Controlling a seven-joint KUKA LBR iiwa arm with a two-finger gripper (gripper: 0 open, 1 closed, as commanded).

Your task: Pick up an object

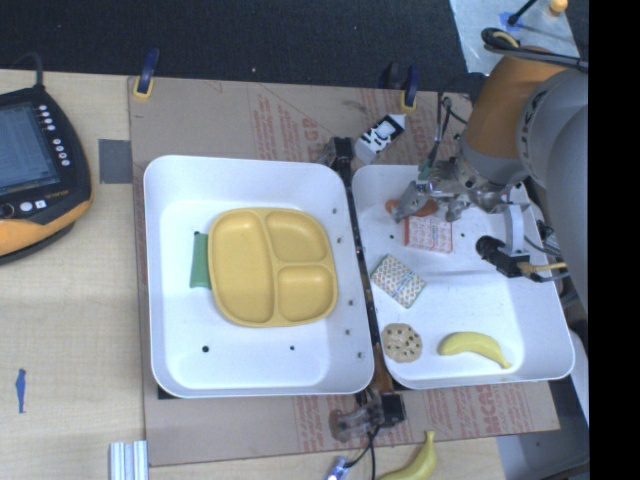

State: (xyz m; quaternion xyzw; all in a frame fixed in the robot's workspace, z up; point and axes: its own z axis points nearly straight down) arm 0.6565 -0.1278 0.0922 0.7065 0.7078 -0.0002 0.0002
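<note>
A red-patterned packet (pixel 429 234) lay in the right bin (pixel 540 353), just below the gripper (pixel 425 197), with something orange beside it at the fingertips. Whether anything was gripped could not be told. The approach to a grasp appeared to be in hand; a clean descent and closure would be called for next. Further from the gripper were seen a checked packet (pixel 399 280), a cookie (pixel 401 342) and a banana (pixel 474 347). In the left bin (pixel 170 358) a yellow divided tray (pixel 272 265) was set over a green item (pixel 200 260).
</note>
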